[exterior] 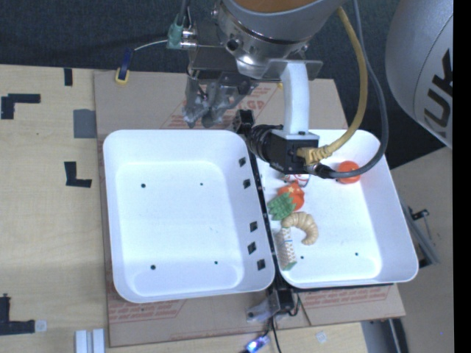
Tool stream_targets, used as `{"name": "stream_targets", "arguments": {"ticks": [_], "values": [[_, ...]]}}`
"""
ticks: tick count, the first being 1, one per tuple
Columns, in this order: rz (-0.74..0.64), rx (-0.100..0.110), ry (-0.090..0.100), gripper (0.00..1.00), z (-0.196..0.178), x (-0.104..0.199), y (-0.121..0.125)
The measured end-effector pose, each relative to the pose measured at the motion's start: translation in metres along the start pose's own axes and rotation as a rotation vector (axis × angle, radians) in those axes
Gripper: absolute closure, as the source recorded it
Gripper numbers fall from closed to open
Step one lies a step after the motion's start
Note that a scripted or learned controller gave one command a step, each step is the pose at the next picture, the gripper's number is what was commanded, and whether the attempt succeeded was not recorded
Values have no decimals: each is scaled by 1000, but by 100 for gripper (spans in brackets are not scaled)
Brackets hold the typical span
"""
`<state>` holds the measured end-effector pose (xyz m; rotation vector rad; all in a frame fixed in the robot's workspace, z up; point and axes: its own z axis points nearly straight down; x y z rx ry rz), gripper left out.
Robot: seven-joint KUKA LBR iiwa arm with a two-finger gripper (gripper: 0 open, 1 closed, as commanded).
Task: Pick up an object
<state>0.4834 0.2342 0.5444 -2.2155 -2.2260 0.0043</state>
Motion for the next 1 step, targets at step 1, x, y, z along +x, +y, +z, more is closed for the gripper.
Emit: {"name": "stream_targets", "arguments": {"ticks": [1], "values": [[3,0,0,100,11,-1,0]]}}
